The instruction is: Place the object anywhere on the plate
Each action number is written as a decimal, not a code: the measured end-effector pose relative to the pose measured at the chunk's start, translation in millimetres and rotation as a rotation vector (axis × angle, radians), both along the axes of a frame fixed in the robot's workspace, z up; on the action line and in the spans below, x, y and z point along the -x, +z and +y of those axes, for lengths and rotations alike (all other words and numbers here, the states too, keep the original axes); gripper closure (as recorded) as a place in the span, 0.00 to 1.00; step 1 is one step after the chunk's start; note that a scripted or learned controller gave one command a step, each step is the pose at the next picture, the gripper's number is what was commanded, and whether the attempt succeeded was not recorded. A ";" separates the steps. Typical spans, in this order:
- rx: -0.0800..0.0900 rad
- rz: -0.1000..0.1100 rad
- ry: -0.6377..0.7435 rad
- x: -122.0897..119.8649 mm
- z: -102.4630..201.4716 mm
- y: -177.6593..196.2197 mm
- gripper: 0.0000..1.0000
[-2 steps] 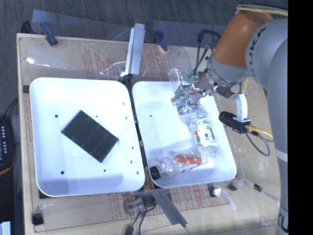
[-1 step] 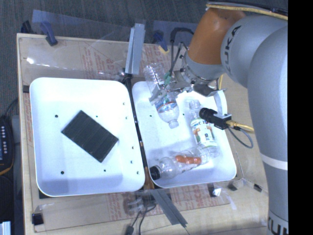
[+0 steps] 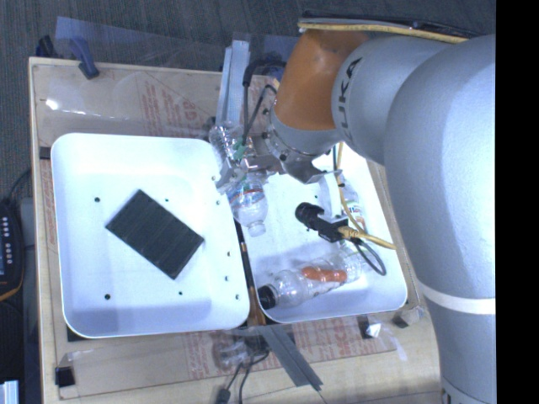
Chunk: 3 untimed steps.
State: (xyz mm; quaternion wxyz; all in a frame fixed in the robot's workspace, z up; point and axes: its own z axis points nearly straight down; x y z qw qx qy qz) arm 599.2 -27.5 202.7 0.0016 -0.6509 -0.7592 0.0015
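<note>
Two bins: I see a left bin and a right bin, both white and shallow, side by side on the bench
Plate: a dark grey rectangular plate lies flat near the middle of the left bin, turned at an angle to the bin walls
Arm: the grey arm comes in from the right, its orange band over the far edge of the right bin
Gripper: the gripper is at the far-left corner of the right bin, close to where the two bins meet
Grip: I cannot tell from my feed whether it is open or closed
Object: a clear plastic bottle is in the right bin just below the gripper, beside the left wall; I cannot tell whether the two touch, and it is apart from the plate
Other items: a second clear bottle with a dark cap lies on its side along the near edge of the right bin, with an orange piece just beside it
</note>
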 end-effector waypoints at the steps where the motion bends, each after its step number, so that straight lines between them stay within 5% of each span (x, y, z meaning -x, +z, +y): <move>1: -0.001 0.001 0.216 -1.2 57.3 -11.1 1.00; 2: 0.000 -0.003 0.177 -5.1 98.8 -10.8 1.00; 3: 0.000 -0.002 0.220 -55.6 47.1 -11.5 1.00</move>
